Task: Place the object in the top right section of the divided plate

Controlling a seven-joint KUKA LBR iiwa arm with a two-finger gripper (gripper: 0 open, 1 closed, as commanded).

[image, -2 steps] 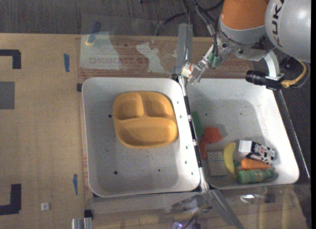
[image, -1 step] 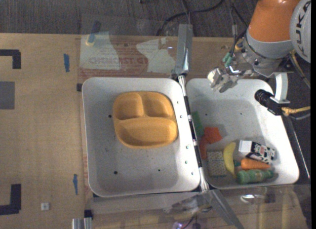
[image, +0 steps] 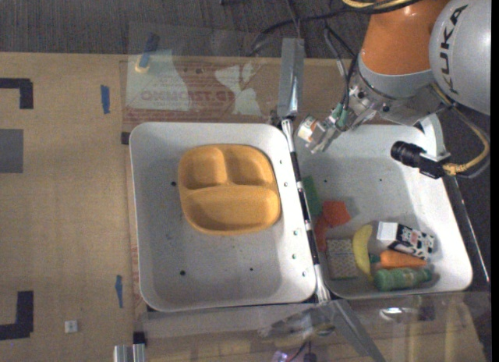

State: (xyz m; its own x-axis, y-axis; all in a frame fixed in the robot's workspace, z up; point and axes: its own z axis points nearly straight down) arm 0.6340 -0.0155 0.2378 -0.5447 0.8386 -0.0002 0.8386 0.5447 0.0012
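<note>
A grey KUKA arm with an orange band reaches in from the right, its two-finger gripper (image: 314, 133) poised over the far left corner of the right-hand white bin (image: 366, 167), just beside the metal divider between the two bins. Whether it is released or clenched cannot be told at this slant, and nothing is seen in its grasp.

The orange moulded-plastic divided plate (image: 228, 189) lies in the left-hand white bin (image: 218, 275), its three sections bare; the small far right section is the target.

Candidate objects lie clustered along the near side of the right-hand bin: a flat orange-red piece (image: 336, 213) beside a thin green strip (image: 311, 194) at the bin's left wall, a small grey-speckled square block (image: 341, 257), a curved yellow banana-shaped toy (image: 362, 248), a small white printed box (image: 406, 237), an orange carrot-shaped toy (image: 402, 259) and a dark green cylinder (image: 402, 278). The task names no particular one.

All look like light play-food and small packaging, probably stiff and smooth, so liable to slip or roll. The banana and carrot would best be pinched across their narrow middles, the box across its short sides. The items touch one another, so a clean grip likely needs the outermost piece.
</note>
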